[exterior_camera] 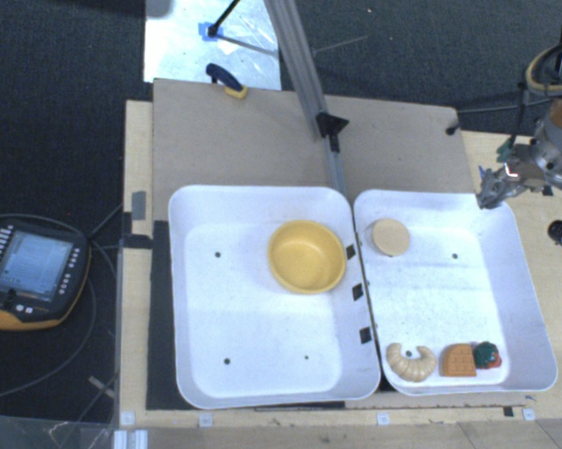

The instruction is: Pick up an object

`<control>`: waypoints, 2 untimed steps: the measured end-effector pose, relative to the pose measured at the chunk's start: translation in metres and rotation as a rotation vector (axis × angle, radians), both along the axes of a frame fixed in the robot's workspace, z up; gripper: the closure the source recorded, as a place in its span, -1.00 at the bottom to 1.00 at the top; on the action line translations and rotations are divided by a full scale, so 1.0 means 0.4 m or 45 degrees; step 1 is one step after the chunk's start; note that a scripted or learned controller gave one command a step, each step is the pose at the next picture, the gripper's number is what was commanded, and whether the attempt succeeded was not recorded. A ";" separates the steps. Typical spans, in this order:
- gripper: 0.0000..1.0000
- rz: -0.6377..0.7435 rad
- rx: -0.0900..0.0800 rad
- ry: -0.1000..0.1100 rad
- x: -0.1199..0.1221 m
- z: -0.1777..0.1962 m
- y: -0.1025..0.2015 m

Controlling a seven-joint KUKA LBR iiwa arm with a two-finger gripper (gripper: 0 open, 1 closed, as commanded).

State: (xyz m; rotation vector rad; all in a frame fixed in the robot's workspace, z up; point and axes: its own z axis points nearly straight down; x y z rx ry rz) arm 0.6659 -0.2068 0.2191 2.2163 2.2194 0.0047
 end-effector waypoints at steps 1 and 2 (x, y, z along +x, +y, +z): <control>1.00 -0.001 0.001 0.005 0.001 0.033 0.000; 1.00 0.004 0.003 0.005 -0.052 0.037 0.138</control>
